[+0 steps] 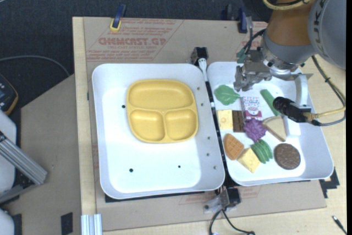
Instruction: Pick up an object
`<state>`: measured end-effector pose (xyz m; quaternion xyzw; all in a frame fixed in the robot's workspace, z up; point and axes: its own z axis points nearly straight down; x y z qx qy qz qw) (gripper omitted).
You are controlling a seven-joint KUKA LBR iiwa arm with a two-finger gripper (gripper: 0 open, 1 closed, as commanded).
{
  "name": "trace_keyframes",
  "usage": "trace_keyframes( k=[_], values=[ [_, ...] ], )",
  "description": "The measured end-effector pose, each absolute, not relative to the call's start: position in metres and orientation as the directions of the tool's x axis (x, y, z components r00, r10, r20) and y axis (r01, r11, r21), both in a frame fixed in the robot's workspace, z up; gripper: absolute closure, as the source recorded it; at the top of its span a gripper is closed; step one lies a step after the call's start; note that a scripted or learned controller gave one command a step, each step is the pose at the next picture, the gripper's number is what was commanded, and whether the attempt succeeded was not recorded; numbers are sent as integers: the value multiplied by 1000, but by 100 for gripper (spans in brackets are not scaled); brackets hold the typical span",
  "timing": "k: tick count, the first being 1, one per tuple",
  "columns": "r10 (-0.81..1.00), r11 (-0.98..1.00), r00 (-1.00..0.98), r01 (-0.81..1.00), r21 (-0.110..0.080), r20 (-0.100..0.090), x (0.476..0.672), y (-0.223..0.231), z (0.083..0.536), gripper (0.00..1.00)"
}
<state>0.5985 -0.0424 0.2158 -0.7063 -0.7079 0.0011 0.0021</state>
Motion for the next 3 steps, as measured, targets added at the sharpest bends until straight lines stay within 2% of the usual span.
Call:
trace_keyframes(
  k=[1, 2, 3],
  values=[
    [1000, 0, 0, 1000, 0, 0, 601, -46, 215, 100],
    [1000, 1, -1, 1000, 4, 0, 599, -44, 234, 100],
    [1000, 1, -1, 1000, 2, -1, 610, -39, 222, 100]
  ],
)
